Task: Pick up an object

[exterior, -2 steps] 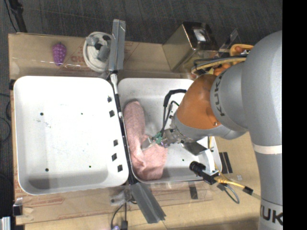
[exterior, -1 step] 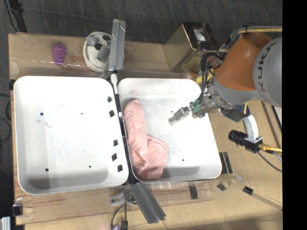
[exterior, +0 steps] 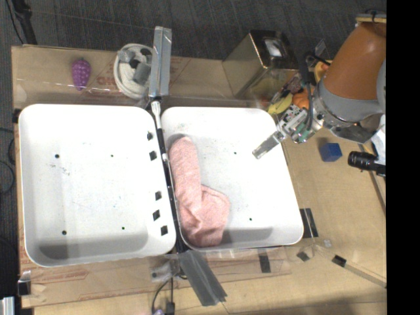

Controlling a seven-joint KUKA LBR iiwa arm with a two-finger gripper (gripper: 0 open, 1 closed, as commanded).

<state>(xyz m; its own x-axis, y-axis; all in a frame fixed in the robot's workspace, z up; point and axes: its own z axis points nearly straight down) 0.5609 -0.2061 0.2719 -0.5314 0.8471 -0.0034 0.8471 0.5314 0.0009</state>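
A pink soft bundle, like a rolled cloth (exterior: 195,192), lies in the right bin (exterior: 275,209), pressed along its left wall and reaching from mid-bin toward the front. My gripper (exterior: 266,148) hangs over the right bin's back right part, well to the right of the pink bundle and apart from it. Nothing shows in the gripper. The grey arm with its orange band (exterior: 354,64) comes in from the upper right.
The left bin (exterior: 85,241) sits beside the right one, with a divider rail (exterior: 161,176) between them. Behind the bins are a purple object (exterior: 81,73), a white roll (exterior: 133,67) and a metal box (exterior: 262,54). A blue block (exterior: 331,151) lies right of the bins.
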